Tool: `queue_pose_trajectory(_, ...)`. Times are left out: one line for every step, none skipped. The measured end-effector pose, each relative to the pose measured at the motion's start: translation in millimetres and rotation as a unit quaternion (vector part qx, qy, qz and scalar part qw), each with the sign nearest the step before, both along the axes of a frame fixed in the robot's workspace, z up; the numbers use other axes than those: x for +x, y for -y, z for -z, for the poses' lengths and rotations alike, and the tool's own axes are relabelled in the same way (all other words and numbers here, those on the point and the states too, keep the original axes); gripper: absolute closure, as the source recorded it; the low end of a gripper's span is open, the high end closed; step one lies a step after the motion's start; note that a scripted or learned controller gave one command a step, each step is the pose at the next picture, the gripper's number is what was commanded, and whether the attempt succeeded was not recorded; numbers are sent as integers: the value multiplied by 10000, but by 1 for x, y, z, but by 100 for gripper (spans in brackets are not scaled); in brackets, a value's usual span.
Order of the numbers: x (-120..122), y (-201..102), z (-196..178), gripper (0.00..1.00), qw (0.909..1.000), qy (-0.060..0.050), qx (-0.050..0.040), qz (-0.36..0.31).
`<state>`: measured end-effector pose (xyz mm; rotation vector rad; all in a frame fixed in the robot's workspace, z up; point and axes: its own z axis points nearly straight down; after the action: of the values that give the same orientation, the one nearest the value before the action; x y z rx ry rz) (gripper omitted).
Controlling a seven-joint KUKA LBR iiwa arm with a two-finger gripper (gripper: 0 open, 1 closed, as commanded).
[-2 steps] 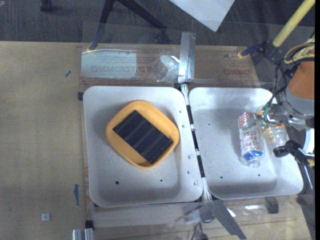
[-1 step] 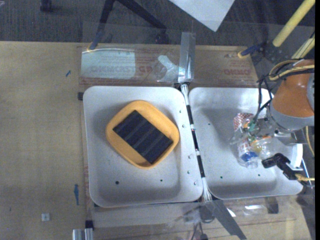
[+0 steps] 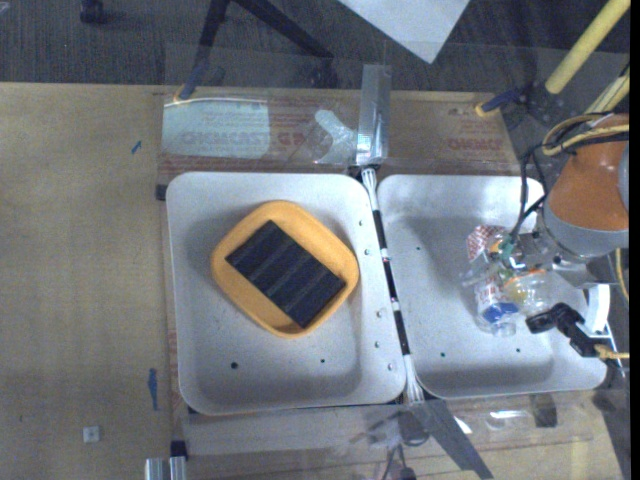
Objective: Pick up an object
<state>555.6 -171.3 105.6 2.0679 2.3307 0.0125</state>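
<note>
An orange, rounded-square object with a black ribbed top (image 3: 285, 268) lies tilted in the middle of the left bin (image 3: 200, 368). A crumpled clear plastic bottle with a blue cap and a red-and-white label (image 3: 497, 286) lies in the right half of the right bin (image 3: 440, 358). My gripper (image 3: 522, 260) reaches in from the right, below the orange band, and sits low over the bottle's right side, overlapping it. The wrist and cables hide the contact between gripper and bottle.
A clear plastic wrapper (image 3: 335, 138) and a metal bracket (image 3: 374, 113) lie on the bench behind the bins. Black cables (image 3: 525, 193) loop above the right bin's far right corner. The ridge between the bins (image 3: 385, 278) runs down the middle.
</note>
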Motion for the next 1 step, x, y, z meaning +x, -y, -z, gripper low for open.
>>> queue_pose_trajectory(2,-39,-87,100,9947,-117,39,-1016)
